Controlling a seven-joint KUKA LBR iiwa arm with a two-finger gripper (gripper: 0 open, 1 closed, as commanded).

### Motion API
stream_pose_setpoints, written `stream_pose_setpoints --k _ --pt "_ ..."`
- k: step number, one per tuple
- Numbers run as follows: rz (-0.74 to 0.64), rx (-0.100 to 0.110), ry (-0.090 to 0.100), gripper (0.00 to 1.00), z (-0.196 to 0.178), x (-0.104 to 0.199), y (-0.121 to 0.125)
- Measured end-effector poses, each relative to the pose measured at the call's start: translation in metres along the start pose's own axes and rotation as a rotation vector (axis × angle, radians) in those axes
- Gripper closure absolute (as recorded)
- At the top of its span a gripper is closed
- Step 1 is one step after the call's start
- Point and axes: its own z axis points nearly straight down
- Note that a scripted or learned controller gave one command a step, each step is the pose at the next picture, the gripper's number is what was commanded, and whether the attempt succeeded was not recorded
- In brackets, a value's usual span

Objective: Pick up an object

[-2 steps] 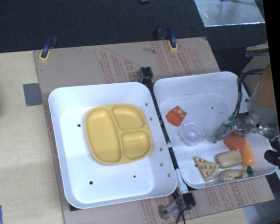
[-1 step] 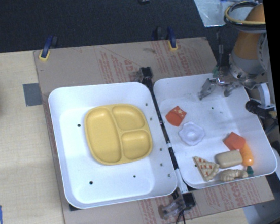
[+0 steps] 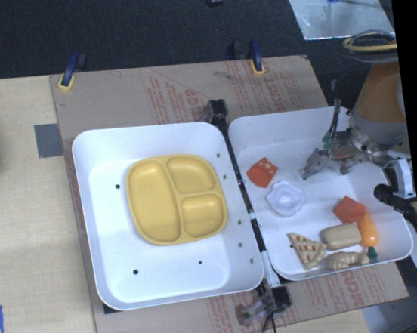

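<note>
Your metal two-finger gripper [image 3: 328, 157] sits low in the right white plastic bin [image 3: 305, 120], fingers splayed, nothing between them. Nearest candidates: the clear crumpled plastic cup [image 3: 285, 197] and the small red block [image 3: 262, 171], both just left of it.

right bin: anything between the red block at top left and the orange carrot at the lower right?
Yes, in the camera view: between the red block and the carrot lie a clear plastic cup and an orange-red wedge.
</note>
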Motion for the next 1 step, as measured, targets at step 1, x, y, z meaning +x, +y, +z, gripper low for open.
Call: stream_pose_setpoints --k 1 --pt "0.002 -0.001 -0.001 0.00 -0.0169 -0.0122 -0.0635"
